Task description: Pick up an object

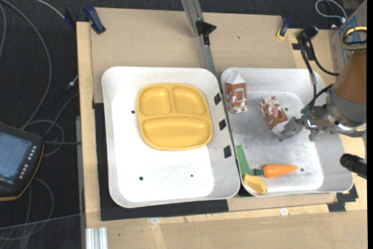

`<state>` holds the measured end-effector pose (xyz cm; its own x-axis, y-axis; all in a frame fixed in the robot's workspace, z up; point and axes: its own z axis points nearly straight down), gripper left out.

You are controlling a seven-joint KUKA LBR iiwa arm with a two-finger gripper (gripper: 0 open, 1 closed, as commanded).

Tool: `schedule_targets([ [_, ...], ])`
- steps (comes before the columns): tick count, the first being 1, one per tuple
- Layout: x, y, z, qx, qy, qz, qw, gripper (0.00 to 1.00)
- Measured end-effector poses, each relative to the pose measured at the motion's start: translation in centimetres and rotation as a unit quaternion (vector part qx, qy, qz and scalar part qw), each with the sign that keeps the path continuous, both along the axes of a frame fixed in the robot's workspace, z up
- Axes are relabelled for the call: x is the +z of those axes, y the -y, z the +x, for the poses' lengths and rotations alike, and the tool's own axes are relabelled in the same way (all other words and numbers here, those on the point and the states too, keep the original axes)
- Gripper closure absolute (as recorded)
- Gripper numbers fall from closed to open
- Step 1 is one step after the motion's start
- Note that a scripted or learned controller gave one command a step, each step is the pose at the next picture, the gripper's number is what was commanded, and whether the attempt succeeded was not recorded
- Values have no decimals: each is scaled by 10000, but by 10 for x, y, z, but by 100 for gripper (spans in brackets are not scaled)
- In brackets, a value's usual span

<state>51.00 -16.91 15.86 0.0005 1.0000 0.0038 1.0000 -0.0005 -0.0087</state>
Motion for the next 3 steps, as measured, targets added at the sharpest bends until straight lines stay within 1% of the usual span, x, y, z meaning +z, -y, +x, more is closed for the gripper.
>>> schedule_targets([
  [1, -61, 6, -4, -3, 2, -1, 10000, 0],
  [2, -46, 6, -1, 7, 52, -12, 10000, 100],
  [3, -3, 6, 1, 9, 70, -27, 10000, 100],
])
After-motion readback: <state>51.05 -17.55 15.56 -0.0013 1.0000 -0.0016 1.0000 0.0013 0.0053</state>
